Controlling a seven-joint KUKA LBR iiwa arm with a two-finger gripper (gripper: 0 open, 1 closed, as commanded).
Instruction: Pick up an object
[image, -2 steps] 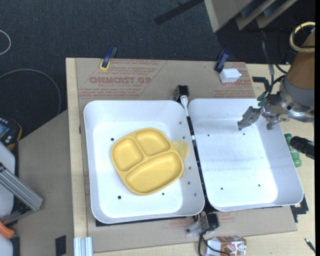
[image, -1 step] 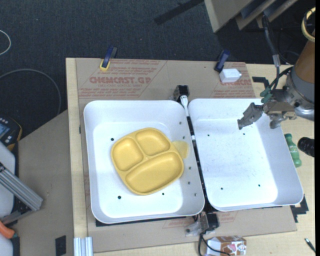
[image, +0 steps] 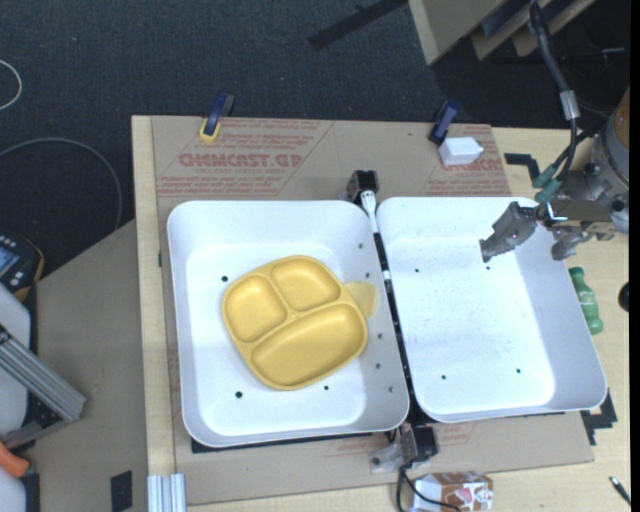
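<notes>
A yellow divided plate (image: 294, 321) with three compartments lies in the left bin (image: 196, 248), a little right of its middle. A small pale yellow piece (image: 363, 297) pokes out from under the plate's right edge. My gripper (image: 529, 245) hangs over the upper right part of the right bin (image: 480, 350), well away from the plate. It is open: the two dark fingers (image: 499, 240) stand apart with nothing between them.
A green object (image: 586, 298) lies on the bench just outside the right bin's right rim. A white block (image: 460, 151) and clamps sit on the cardboard behind the bins. Black clips join the bins at the middle seam (image: 378, 240).
</notes>
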